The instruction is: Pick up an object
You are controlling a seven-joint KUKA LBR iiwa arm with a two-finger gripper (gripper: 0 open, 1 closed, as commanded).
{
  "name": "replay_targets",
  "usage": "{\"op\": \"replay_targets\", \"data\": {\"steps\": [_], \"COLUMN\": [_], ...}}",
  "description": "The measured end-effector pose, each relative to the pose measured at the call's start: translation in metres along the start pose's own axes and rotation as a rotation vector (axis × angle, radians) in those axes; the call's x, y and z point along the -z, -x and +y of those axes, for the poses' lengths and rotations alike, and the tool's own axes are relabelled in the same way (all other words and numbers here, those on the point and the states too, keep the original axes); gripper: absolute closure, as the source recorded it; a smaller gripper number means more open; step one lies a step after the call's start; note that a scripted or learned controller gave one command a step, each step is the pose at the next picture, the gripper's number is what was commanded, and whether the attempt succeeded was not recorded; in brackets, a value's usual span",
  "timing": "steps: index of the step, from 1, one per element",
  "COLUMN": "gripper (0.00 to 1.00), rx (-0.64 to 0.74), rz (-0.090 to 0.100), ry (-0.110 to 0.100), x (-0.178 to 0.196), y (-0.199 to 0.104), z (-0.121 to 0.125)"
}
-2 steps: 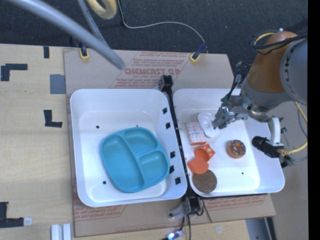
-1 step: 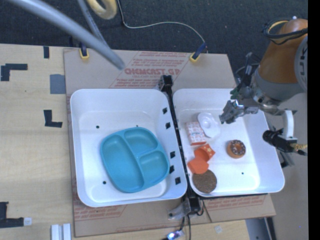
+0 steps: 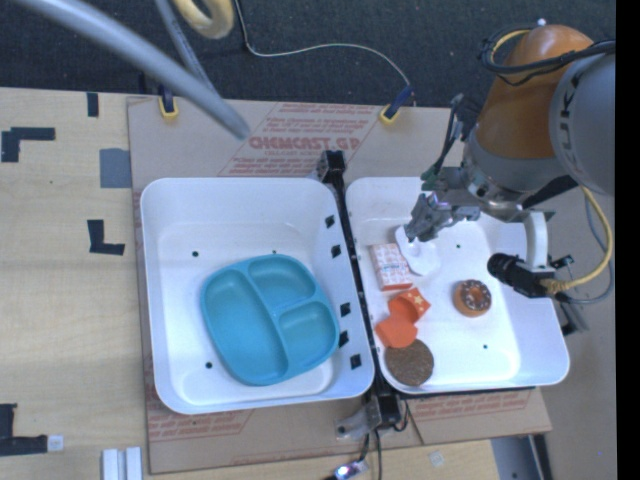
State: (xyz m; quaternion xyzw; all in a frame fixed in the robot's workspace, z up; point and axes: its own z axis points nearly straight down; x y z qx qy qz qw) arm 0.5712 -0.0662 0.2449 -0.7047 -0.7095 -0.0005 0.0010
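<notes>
My gripper hangs over the upper middle of the right bin, its dark fingers pointing down at a small white object just below it. Left of that lies a red-and-white packet. An orange piece sits below the packet, with a brown round cookie near the bin's front. A chocolate-glazed doughnut rests toward the right side. Nothing shows between the fingers.
The left bin holds a blue divided plate. A black clip divider runs between the bins. A black cable fitting juts over the right bin's right side. A grey pole crosses the top left.
</notes>
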Motion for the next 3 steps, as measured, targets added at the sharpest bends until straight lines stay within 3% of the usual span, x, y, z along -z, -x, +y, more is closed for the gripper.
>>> {"op": "replay_targets", "data": {"steps": [3], "gripper": [1.00], "rx": [0.000], "rz": [-0.001], "ry": [-0.002], "x": [-0.029], "y": [-0.156], "z": [0.012]}}
